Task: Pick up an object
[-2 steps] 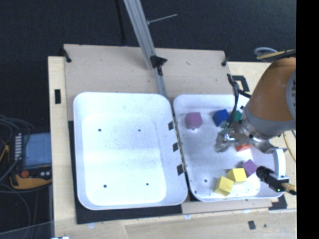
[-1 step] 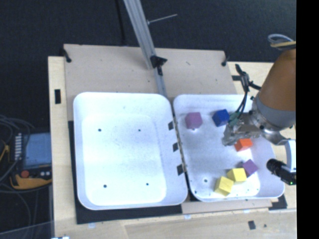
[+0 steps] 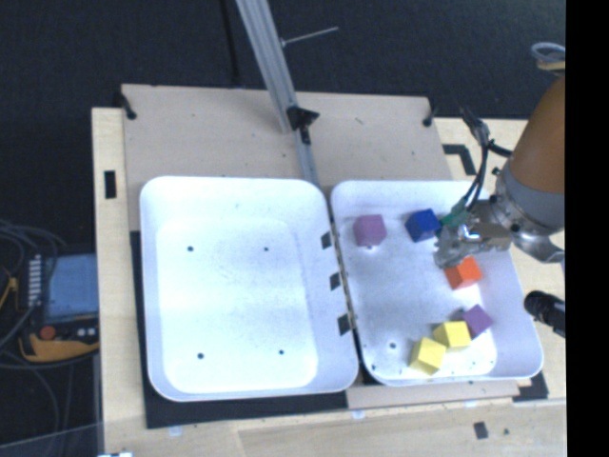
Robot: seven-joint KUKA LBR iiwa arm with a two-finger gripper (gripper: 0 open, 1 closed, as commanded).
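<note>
Six small blocks lie in the right bin (image 3: 381, 284): one pink-purple cube (image 3: 369, 229) near its upper left, one blue cube (image 3: 422, 224) beside it, one orange cube (image 3: 464, 273) further right, one smaller purple block (image 3: 477, 319) lower down, and two yellow cubes, one (image 3: 453, 334) touching the purple block and the other (image 3: 428, 354) just below and left of it. The left bin (image 3: 233, 284) sits just beside the right one, four dark dots on its floor. Both rest on a pale wooden bench (image 3: 209, 131) ringed by dark floor, with a slanted metal rail (image 3: 271, 55) rising at the back and a blue device (image 3: 68, 287) with cables at the far left. The gripper (image 3: 455, 248) hangs low between the blue and orange cubes, right above the orange one; the wrist blurs into it, so I cannot tell how it is set or whether it grips anything. The arm (image 3: 540, 160) is cut off at the right.
</note>
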